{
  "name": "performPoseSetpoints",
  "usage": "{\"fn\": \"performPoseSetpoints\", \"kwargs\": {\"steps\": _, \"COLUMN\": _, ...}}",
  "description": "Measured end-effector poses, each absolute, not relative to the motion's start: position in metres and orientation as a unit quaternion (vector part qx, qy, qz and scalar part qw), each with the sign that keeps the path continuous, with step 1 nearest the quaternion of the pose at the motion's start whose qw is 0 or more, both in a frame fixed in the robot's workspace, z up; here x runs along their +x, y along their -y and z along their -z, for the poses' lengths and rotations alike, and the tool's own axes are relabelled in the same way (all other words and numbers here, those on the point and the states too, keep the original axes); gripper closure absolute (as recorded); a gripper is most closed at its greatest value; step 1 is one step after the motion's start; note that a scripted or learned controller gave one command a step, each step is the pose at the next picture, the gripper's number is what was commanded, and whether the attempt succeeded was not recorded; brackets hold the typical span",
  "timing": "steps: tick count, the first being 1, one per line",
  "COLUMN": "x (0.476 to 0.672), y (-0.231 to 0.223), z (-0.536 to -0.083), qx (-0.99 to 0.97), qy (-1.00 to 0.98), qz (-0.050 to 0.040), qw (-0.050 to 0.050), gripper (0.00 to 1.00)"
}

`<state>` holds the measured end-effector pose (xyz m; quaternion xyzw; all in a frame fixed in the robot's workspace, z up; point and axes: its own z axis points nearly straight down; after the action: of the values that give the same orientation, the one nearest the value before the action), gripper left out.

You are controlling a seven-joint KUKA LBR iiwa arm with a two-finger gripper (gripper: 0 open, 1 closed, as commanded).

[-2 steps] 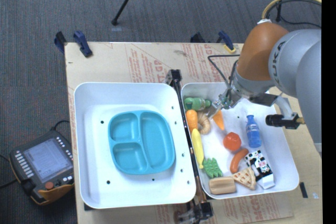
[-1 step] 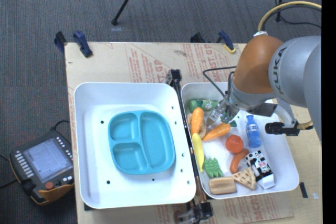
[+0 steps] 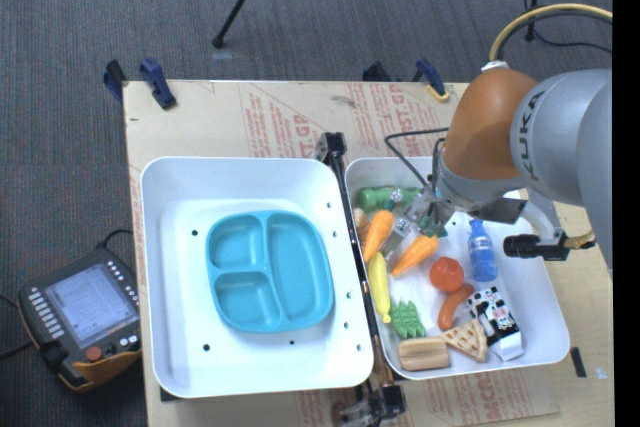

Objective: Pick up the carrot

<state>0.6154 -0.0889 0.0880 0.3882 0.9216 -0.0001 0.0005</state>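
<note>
Dark grey carpet [image 3: 120, 5] lay all around a brown cardboard-topped bench [image 3: 250, 115] that had blue clamps on its far edge. On the bench sat two shallow white bins side by side. Inside the left white bin [image 3: 170, 185] lay a light blue plastic tray with three parts [image 3: 270, 272]. To the left of the bench, on the floor, sat a grey and orange control pad with a screen [image 3: 80, 315].

Toy food crowded the right white bin [image 3: 545, 310]. There were two orange toy carrots in it. One orange carrot [image 3: 376, 233] lay near the left wall, and another orange carrot [image 3: 415, 253] lay just to its right, tilted. Close by were a yellow toy banana [image 3: 379, 286], a green toy vegetable [image 3: 380, 198] at the far side, a round red tomato [image 3: 447, 273], a small blue bottle [image 3: 482, 251], a red toy sausage [image 3: 454, 306], a green leafy toy [image 3: 406, 317], a tan bread piece [image 3: 422, 352], a waffle-like wedge [image 3: 467, 340] and a black and white milk carton [image 3: 494, 319].

The big grey arm with the orange band [image 3: 500, 135] reached in from the right. Its claw [image 3: 418, 220] was down between the two carrots, touching or almost touching them. I could not tell if the claw was released or clenched.

What could go wrong? The carrots lay so close that the claw might push one away or nip both. The banana lay just beside them and might get bumped. A smooth, pointy carrot might slip out.
</note>
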Motion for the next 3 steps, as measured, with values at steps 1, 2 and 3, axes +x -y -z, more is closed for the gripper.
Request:
{"fn": "performPoseSetpoints", "kwargs": {"steps": 1, "x": 0.549, "y": 0.094, "z": -0.089, "qx": 0.498, "qy": -0.867, "qz": 0.0001, "qw": -0.001, "gripper": 0.00}}
{"fn": "performPoseSetpoints", "kwargs": {"steps": 2, "x": 0.579, "y": 0.093, "z": -0.088, "qx": 0.687, "qy": -0.727, "qz": 0.0004, "qw": -0.001, "gripper": 0.00}}
{"fn": "performPoseSetpoints", "kwargs": {"steps": 3, "x": 0.579, "y": 0.093, "z": -0.097, "qx": 0.685, "qy": -0.728, "qz": 0.0008, "qw": -0.002, "gripper": 1.00}}
